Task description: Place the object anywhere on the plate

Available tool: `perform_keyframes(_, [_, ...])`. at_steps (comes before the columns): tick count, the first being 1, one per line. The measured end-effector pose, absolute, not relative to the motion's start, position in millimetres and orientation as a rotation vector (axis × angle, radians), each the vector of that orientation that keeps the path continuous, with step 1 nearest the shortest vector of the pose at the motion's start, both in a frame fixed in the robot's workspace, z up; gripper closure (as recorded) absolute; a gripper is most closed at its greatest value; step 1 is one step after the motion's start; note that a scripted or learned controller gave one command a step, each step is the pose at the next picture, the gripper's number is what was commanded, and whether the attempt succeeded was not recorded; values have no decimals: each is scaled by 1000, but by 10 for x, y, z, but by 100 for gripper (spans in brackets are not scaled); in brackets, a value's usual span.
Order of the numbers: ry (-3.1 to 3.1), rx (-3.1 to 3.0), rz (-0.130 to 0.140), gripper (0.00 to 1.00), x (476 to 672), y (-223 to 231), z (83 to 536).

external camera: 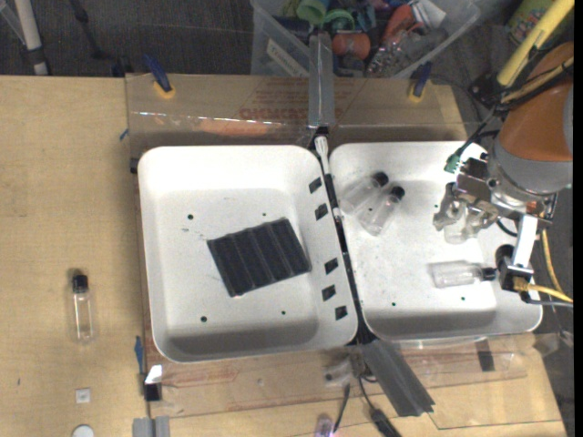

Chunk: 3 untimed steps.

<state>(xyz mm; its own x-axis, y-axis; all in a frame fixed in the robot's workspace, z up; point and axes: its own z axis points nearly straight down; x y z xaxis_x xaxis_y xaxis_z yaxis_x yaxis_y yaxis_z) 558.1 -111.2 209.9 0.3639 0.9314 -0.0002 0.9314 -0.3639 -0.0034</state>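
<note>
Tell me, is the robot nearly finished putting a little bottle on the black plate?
Not yet. Nothing looks done: the black ridged plate in the left bin has nothing on it. The gripper is over the right bin, by the clear vials. One more vial lies nearer the front. Picking one up and carrying it across is left.

No text, label or number is clear enough to read anywhere here.
</note>
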Motion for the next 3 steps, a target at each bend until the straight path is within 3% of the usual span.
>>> perform_keyframes(1, [-1262, -2879, -6, 100, 5760, -1142, 925])
perform_keyframes(2, [-1012, -2973, 4, 100, 5728, -311, 1839])
perform_keyframes(3, [-1206, -2901, 3, 100, 6232, -529, 1840])
